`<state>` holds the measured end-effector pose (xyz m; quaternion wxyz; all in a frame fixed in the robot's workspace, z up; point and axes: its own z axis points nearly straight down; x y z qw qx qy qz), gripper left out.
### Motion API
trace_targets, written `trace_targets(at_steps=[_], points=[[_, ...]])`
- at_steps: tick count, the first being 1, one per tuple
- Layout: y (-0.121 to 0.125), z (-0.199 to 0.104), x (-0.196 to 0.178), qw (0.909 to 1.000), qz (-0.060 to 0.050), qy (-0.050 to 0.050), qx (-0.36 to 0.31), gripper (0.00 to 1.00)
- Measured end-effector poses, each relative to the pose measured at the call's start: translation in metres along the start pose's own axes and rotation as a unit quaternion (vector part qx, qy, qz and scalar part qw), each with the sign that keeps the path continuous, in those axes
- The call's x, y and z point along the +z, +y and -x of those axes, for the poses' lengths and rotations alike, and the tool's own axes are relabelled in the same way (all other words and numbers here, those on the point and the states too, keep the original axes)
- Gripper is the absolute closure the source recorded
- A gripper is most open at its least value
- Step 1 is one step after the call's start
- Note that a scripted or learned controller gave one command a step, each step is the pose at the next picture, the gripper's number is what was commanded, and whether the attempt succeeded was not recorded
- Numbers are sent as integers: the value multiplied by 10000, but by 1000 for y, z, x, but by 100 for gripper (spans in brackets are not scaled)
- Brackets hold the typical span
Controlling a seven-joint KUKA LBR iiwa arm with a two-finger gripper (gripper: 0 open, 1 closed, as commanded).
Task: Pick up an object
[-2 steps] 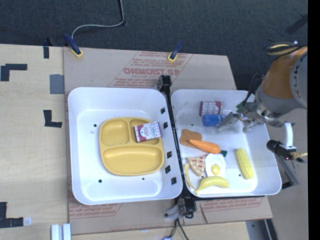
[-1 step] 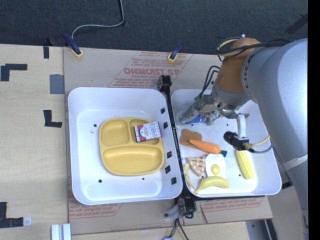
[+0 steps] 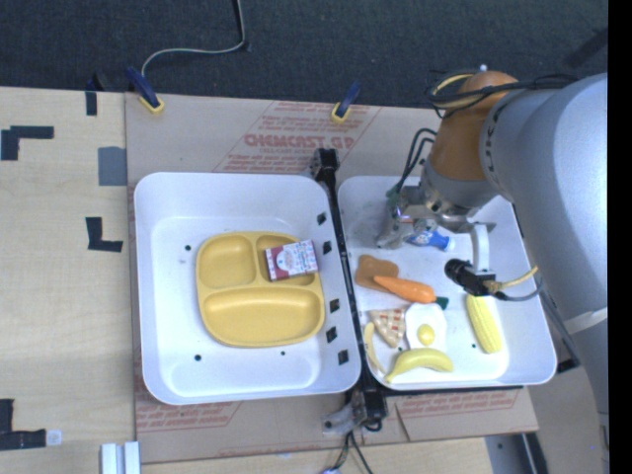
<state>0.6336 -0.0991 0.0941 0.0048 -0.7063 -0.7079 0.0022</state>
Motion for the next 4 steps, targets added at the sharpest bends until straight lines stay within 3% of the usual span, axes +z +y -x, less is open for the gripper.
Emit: trace_targets(at_steps=[1, 2, 3, 4], points=[[0, 0, 0, 10000, 0, 0, -1, 0], [24, 27, 12, 9996, -271, 75, 56, 0], [26, 56, 13, 9998, -170, 36, 39, 0], [34, 25, 9, 10000, 15, -26, 14, 0]])
